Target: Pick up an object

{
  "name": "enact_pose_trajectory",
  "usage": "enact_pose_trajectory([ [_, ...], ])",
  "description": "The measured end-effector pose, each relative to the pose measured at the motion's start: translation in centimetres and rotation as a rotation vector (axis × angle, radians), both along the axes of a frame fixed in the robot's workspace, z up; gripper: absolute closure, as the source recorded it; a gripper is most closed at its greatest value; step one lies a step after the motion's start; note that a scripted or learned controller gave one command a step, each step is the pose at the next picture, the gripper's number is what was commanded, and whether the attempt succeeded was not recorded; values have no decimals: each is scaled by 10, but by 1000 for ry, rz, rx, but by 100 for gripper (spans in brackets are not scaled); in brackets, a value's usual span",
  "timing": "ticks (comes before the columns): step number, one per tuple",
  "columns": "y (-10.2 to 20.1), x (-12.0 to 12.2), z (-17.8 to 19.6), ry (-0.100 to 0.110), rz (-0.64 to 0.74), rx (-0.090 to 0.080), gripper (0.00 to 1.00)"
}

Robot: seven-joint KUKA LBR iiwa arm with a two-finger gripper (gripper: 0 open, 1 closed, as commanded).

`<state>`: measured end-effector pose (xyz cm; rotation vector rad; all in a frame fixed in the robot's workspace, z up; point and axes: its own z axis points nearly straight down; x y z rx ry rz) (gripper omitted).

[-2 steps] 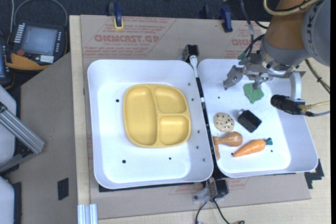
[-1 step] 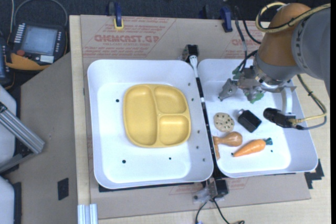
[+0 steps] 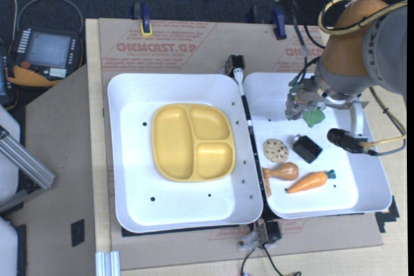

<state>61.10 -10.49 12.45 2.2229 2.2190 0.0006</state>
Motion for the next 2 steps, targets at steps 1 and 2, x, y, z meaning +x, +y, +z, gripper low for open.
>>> enact_pose_trajectory([
  [1, 3, 7, 46, -6, 3, -1, 100],
  [2, -1, 1, 106, -8, 2, -2, 100],
])
